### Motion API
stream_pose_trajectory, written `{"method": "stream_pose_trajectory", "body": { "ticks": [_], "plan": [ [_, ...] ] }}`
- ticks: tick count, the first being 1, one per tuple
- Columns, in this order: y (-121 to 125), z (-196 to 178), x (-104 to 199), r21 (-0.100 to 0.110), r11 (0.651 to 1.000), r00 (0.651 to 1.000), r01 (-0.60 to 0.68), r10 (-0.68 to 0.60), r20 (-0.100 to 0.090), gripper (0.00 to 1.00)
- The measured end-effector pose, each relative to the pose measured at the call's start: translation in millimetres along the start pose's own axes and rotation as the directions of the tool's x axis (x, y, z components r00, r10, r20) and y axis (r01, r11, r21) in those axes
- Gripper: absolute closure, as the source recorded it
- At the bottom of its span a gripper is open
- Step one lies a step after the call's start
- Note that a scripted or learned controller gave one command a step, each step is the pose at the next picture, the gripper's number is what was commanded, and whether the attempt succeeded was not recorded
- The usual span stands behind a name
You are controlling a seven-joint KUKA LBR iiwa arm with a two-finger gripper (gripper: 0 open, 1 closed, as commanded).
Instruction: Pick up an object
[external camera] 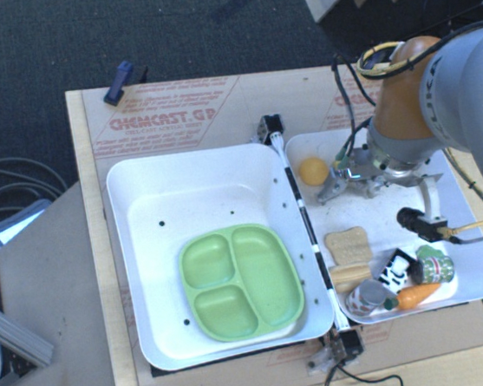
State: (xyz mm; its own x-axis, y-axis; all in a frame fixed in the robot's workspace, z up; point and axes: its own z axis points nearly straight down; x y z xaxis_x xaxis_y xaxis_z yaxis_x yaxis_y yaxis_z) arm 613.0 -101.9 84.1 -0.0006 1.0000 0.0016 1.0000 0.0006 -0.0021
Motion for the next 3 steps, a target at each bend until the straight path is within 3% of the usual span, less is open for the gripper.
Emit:
{"method": "stream_pose_trajectory", "body": {
  "ticks": [1,2,3],
  "plan": [
    [42.0,5.2,-2.3,0.054,0.999,1.0,0.004,-0.004,0.003,0.0],
    [25.1,-52.9,-82.8,-0.005,1.0,1.0,-0.002,0.002,0.005,0.0],
    [42.1,-101.4,26.3,-0.006,1.0,1.0,0.002,-0.002,0.001,0.0]
  ]
}}
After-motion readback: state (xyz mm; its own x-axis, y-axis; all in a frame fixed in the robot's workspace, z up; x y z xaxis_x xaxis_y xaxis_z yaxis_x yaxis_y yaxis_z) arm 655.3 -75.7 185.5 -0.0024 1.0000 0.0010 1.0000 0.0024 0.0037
